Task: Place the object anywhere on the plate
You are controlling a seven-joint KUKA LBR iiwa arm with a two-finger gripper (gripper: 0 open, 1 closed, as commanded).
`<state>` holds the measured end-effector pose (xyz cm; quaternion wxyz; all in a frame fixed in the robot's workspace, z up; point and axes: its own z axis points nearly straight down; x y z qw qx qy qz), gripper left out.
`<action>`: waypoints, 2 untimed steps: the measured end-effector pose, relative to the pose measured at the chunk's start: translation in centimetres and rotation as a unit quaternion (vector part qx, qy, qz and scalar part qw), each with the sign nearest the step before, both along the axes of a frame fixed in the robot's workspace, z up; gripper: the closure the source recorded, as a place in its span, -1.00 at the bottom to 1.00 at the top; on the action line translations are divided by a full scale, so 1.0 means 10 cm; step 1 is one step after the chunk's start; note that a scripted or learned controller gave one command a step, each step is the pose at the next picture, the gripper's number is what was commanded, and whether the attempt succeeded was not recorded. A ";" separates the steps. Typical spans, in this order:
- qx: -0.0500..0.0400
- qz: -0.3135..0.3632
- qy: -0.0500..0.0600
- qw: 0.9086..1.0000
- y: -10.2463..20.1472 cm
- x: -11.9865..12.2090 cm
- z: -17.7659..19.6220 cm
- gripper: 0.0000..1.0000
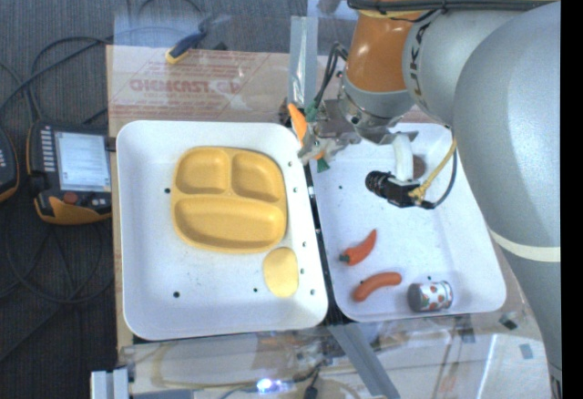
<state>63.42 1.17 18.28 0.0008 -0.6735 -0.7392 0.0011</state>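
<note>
The orange, carrot-like piece (297, 120) is looking like the likeliest object for this task, and it is sitting right against the pincer (317, 149), on its upper-left side, over the seam between the two bins. Whether the pincer is spread, pressed together or actually pinching that piece I cannot tell; the wrist is hiding the contact.

Judging by its look, the piece is probably a light, stiff plastic toy with a smooth, somewhat slippery skin, unlikely to break if dropped. It is appearing slim and tapered, bright orange, with a darker tip at its lower end. Taking hold across its thicker middle would be safest, since a tapered end is liable to be squeezing out of the grip.

The yellow compartment plate (228, 199) is lying to the pincer's lower left in the left bin (127, 233), with a pale yellow oval (281, 271) just beyond its corner. Two red-orange sausage shapes (360, 248) and a can (430, 295) are resting below the pincer in the right bin (474, 242).
</note>
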 end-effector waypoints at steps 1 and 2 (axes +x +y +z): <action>0.000 0.076 0.000 0.997 0.58 -0.42 0.00 1.00; 0.001 0.075 0.000 0.997 0.57 -0.42 0.00 -1.00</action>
